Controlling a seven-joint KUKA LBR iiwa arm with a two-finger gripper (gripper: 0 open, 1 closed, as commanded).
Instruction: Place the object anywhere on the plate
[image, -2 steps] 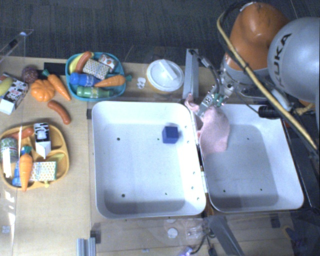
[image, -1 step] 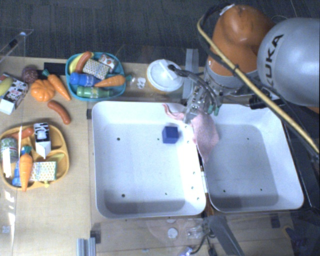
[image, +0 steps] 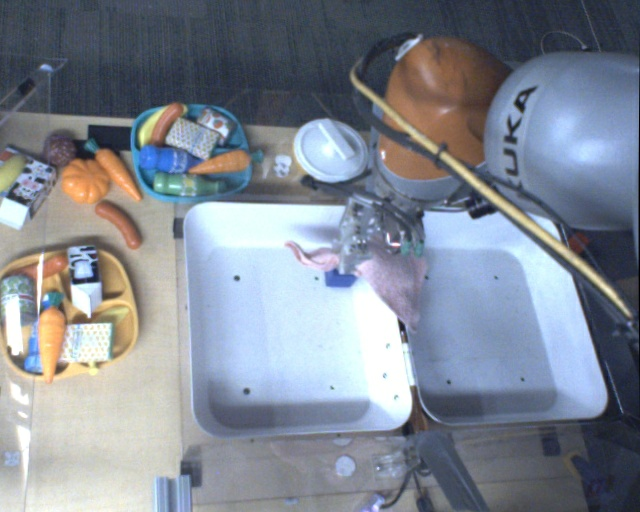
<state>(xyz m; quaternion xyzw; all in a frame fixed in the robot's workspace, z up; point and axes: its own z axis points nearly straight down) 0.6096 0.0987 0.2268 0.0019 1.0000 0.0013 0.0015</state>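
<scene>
Blue bowl (image: 148, 178) at table's (image: 150, 400) far left side, packed with toy food: carrot (image: 220, 163), blue bottle (image: 163, 159), patterned box (image: 187, 137). Left of it, loose on table: small orange pumpkin (image: 84, 181), second carrot (image: 120, 172), sausage (image: 119, 223). Yellow dish (image: 122, 290) near left edge, holding carrot (image: 49, 338), small cartons (image: 85, 280) and patterned packet (image: 88, 342). White round lid (image: 331, 150) just behind left white bin (image: 290, 400). Right white bin (image: 520, 390) touching it side by side.

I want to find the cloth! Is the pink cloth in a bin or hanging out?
Partly both: the pink cloth drapes over the rim between the left white bin and the right white bin, below the gripper.
</scene>
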